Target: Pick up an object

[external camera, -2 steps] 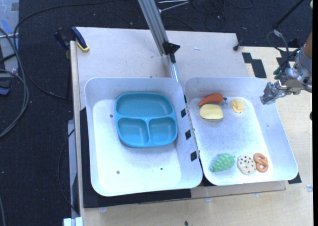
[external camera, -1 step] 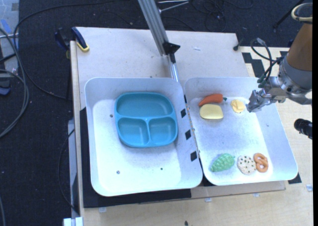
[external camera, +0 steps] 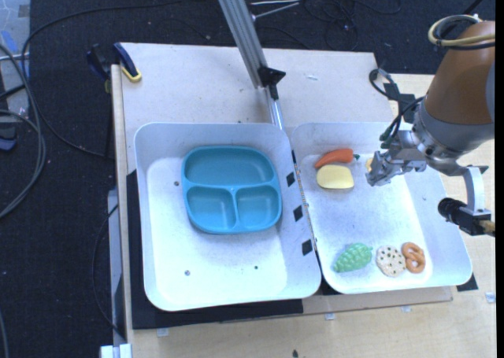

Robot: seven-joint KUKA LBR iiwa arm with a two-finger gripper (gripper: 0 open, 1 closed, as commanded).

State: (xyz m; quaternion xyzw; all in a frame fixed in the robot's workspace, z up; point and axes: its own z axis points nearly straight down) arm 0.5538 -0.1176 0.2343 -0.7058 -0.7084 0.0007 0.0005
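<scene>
- I see the yellow piece [external camera: 335, 179] in the right bin [external camera: 441, 266], touching the carrot [external camera: 335, 157] just above it; its long axis runs left-right
- It lies just left of my end effector [external camera: 376, 171]; I cannot tell the end effector's state
- Grapes [external camera: 352, 257], cookie [external camera: 389, 260], pretzel [external camera: 413, 256] sit well nearer the front rim; I judge yellow the likeliest pick

A robotics lab, by the look of it: a plain wooden desk [external camera: 197, 81] on dark carpet, loose black cables [external camera: 55, 26] trailing across the floor, a metal camera stand [external camera: 240, 22], and toy food in white bins [external camera: 157, 270].
</scene>
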